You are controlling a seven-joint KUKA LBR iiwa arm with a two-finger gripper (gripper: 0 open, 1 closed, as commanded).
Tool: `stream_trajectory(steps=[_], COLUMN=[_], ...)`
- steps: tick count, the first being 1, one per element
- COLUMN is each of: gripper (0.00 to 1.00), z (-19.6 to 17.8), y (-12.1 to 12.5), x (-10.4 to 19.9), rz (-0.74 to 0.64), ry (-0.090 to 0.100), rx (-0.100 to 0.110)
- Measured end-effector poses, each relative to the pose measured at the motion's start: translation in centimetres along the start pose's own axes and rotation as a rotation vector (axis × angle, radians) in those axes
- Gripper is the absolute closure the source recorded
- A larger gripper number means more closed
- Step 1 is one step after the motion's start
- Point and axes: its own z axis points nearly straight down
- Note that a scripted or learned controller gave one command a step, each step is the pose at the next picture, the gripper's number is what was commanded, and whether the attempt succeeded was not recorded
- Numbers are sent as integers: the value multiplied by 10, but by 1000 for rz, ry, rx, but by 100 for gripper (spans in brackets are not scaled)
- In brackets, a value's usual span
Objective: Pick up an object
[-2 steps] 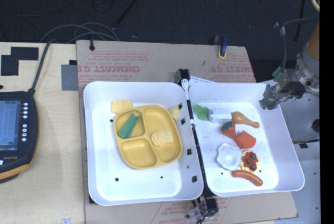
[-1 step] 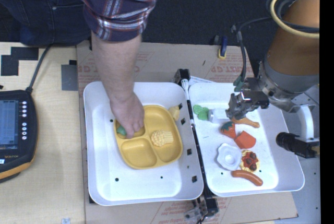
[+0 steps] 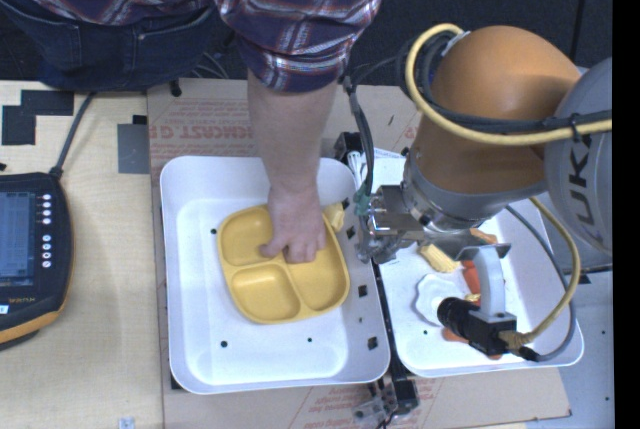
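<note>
In the left bin [image 3: 190, 217], one hand [image 3: 295, 237] presses one yellow tray [image 3: 250, 287]; gripper [image 3: 372, 232] state unclear.

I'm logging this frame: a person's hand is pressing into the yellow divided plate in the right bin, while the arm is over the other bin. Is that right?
Not quite. In the camera view the yellow divided plate lies in the left bin, with the person's hand pressing into it. The arm is over the right bin.

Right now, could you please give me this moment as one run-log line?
arm: over right bin | person's hand: pressing yellow divided tray in left bin | grasp: none seen
</note>
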Motion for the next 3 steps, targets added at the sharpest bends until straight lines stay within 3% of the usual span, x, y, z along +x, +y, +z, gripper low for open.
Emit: stream_trajectory(steps=[1,2,3], gripper=[100,100,100], z=[-57,-79,-61], y=[3,2,2], x=[43,44,71], rz=[8,13,11], ry=[-1,-3,-4], rx=[-9,-5,0])
